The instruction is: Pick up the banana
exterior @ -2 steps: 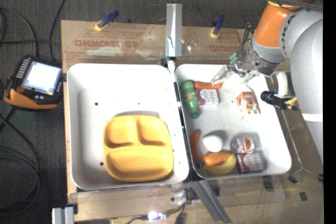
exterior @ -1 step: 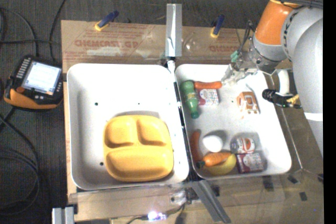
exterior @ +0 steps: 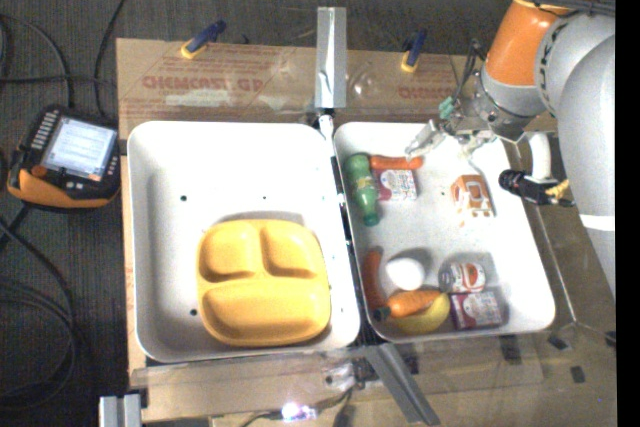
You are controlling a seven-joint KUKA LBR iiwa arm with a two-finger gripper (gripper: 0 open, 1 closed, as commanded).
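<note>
The banana (exterior: pixel 432 319) is yellow and lies at the front edge of the right bin (exterior: pixel 520 255), partly covered by an orange piece (exterior: pixel 412 303) resting on it. My gripper (exterior: pixel 448 137) hangs over the back of the same bin, far behind the banana. It is open, with nothing between its fingers. One fingertip (exterior: pixel 418 146) is near an orange stick (exterior: pixel 395 161).
The right bin also holds a green bottle (exterior: pixel 362 185), a small red-labelled carton (exterior: pixel 400 183), an orange-white packet (exterior: pixel 472 195), a red sausage (exterior: pixel 372 277), a white ball (exterior: pixel 405 272) and two cans (exterior: pixel 466 275). A yellow divided tray (exterior: pixel 265 282) lies in the left bin (exterior: pixel 160 175).
</note>
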